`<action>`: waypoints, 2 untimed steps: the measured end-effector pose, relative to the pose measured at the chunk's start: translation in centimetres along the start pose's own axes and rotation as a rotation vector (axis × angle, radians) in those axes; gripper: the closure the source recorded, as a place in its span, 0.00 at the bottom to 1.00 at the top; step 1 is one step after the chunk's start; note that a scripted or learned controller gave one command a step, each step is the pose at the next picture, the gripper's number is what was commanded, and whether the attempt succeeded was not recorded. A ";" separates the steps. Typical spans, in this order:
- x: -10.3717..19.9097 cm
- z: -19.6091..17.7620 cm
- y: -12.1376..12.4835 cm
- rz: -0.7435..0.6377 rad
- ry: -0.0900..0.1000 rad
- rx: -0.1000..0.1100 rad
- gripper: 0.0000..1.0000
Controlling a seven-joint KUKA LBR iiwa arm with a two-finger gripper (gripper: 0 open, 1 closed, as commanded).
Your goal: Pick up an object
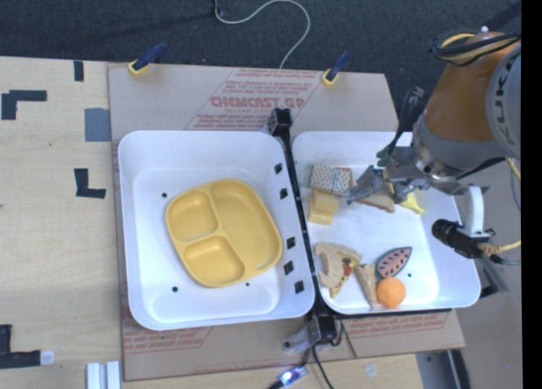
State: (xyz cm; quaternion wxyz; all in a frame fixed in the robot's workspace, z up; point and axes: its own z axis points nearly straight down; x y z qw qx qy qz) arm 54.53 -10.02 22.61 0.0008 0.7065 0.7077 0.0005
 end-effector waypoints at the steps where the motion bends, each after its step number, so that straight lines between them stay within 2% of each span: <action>1: 4.7 -0.8 -2.2 -0.004 0.002 0.004 1.00; 2: 5.1 -0.5 -3.0 0.000 0.000 0.005 1.00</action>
